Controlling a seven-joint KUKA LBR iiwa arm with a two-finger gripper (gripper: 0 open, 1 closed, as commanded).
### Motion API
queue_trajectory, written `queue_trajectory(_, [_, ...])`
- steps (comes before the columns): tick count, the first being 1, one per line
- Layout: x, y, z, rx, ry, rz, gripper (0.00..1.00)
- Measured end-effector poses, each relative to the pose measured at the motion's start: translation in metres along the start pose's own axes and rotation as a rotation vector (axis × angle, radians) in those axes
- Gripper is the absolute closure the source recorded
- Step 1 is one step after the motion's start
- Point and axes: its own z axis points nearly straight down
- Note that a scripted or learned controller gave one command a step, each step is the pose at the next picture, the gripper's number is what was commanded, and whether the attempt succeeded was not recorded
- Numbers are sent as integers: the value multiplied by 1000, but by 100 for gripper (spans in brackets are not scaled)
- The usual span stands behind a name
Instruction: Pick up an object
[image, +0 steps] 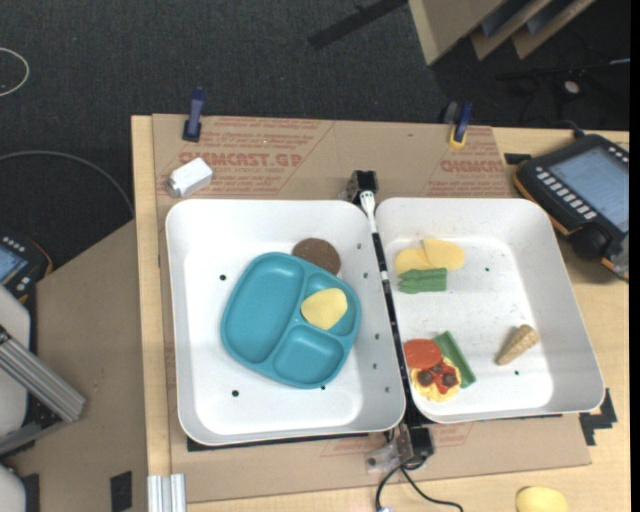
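Observation:
The left white bin holds a teal sectioned plate with a pale yellow piece resting in its right compartment. A brown round disc lies just behind the plate. In the right white bin there are two yellow pieces at the back left, with a green strip just in front of them. Toward the front left sits a pizza-like slice of red and yellow with a green strip leaning on it. A tan cone lies at the right.
A black handheld pendant rests at the bench's right edge. A small white block sits on the cardboard behind the left bin. Blue clamps hold the cardboard's back edge. A yellow object lies at the bottom right.

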Motion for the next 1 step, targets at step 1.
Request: queue_trajectory(1, [-27,2,91,-1,4,-10,100])
